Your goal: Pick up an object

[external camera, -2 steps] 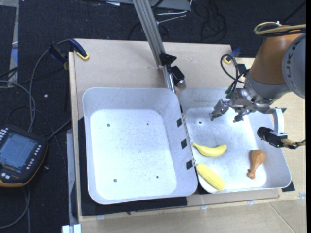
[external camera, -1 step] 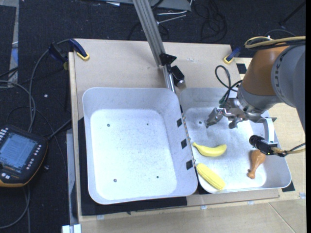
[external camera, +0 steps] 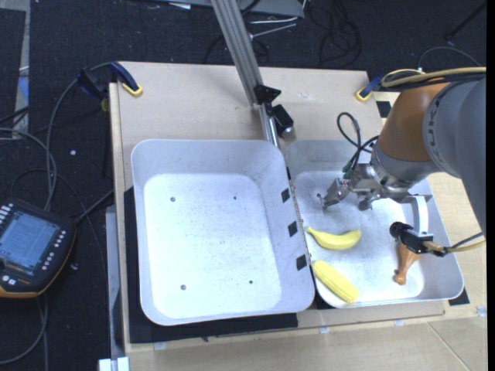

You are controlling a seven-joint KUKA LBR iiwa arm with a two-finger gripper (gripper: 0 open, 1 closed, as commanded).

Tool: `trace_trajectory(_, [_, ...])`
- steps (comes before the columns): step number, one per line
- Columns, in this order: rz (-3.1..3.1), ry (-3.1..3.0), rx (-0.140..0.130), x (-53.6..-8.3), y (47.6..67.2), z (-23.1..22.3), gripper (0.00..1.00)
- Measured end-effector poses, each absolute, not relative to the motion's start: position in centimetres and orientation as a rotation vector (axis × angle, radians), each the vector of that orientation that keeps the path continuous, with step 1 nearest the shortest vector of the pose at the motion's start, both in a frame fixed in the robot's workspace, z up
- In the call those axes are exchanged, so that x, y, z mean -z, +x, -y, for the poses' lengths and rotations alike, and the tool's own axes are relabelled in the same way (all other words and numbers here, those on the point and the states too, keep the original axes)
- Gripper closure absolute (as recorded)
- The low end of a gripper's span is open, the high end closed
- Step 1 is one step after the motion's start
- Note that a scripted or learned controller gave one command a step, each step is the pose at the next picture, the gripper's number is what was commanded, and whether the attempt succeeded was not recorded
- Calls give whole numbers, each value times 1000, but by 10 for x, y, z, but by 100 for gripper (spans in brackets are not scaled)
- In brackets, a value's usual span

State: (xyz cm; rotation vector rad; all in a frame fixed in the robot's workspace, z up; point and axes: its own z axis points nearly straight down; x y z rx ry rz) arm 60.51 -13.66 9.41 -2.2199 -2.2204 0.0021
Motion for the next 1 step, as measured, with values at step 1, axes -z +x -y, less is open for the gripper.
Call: trace_trajectory(1, [2222, -2222, 0, -106, 606, 137, 100])
